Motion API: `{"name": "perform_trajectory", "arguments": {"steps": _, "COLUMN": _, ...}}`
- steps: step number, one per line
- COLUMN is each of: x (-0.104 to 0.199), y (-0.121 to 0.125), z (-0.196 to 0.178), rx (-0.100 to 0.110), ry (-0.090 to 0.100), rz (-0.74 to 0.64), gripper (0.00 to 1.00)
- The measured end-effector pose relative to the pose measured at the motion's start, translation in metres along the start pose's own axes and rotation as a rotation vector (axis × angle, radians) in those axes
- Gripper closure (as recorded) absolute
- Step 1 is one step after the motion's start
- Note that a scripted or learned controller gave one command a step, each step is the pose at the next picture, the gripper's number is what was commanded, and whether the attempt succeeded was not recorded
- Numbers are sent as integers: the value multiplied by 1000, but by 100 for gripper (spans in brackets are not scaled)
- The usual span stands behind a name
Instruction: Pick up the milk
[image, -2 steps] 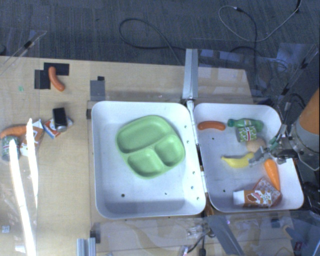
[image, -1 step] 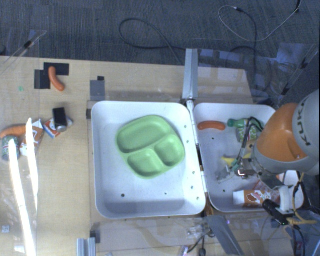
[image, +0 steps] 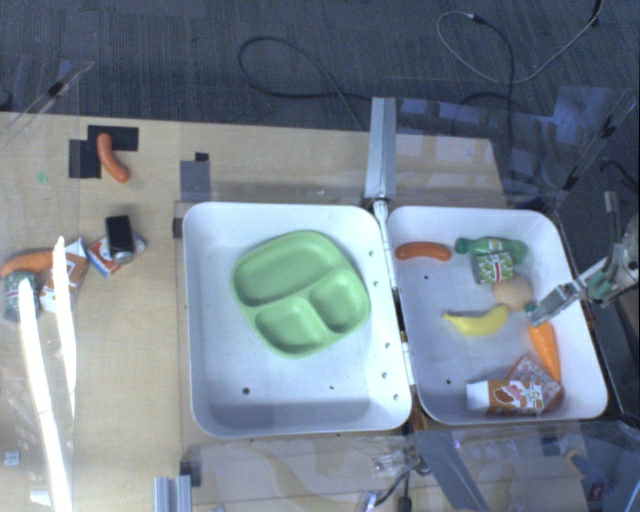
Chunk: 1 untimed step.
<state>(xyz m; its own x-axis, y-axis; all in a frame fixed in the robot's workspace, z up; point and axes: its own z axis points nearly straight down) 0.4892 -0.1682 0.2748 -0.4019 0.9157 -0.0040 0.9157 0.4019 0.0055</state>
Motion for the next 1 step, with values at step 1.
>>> {"name": "perform_trajectory", "arguments": {"steps": 1, "x": 62, "y": 25, "z": 152, "rx": 3, "ry": 4, "rz": -163, "gripper": 0}}
